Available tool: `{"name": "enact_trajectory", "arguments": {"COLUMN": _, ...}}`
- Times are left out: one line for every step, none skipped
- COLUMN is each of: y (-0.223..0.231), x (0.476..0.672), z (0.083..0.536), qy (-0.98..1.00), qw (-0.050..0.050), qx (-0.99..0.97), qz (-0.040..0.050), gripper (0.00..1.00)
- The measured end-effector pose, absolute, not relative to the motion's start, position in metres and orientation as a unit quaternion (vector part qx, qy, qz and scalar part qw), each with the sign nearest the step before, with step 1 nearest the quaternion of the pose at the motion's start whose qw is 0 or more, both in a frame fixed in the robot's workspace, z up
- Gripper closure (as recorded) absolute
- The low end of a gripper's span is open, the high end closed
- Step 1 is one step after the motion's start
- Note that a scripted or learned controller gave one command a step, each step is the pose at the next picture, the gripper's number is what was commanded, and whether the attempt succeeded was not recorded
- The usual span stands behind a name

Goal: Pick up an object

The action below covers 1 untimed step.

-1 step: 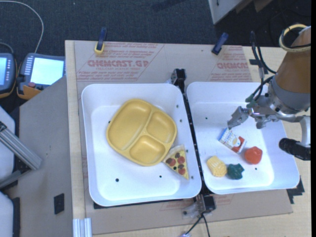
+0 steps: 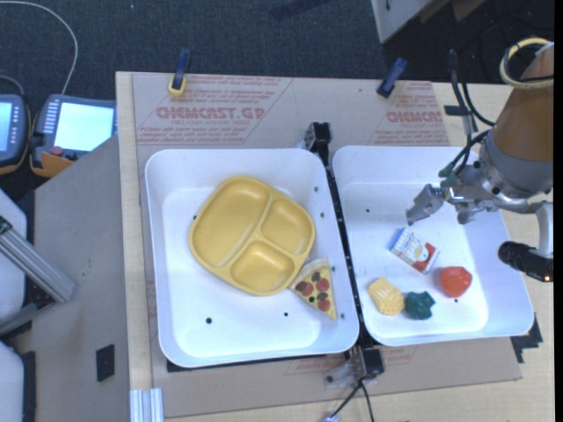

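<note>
In the right bin [image 2: 493, 319] we see four small things lying loose: a little white carton [image 2: 413, 251] with blue and red print, tipped on its side — below it a yellow corn piece [image 2: 385, 296], just beside a dark green clump [image 2: 420, 305], and a red tomato [image 2: 455, 280] near the carton's right. In the left bin [image 2: 167, 262] a yellow divided plate [image 2: 252, 234] lies flat, with a pizza slice [image 2: 318, 288] touching its lower right edge.

1. The divided plate [image 2: 252, 244] is plain mustard yellow.
2. The pizza slice [image 2: 318, 289] is tan with red and green dots.
3. The small carton [image 2: 413, 251] is white, blue and red.
4. The tomato [image 2: 455, 280] is red-orange.
5. The corn piece [image 2: 385, 296] is yellow; the broccoli [image 2: 420, 305] is dark green.
6. Both bins [image 2: 167, 236] are white.
</note>
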<state>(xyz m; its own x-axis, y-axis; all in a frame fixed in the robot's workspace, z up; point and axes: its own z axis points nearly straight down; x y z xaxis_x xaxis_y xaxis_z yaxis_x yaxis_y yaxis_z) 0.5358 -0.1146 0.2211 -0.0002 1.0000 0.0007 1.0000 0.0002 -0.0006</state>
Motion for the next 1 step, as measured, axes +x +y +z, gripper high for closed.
{"name": "enact_trajectory", "arguments": {"y": -0.1127, "x": 0.5319, "z": 0.1574, "qy": -0.707, "qw": 0.004, "qx": -0.707, "qz": 0.0020, "gripper": 0.00}}
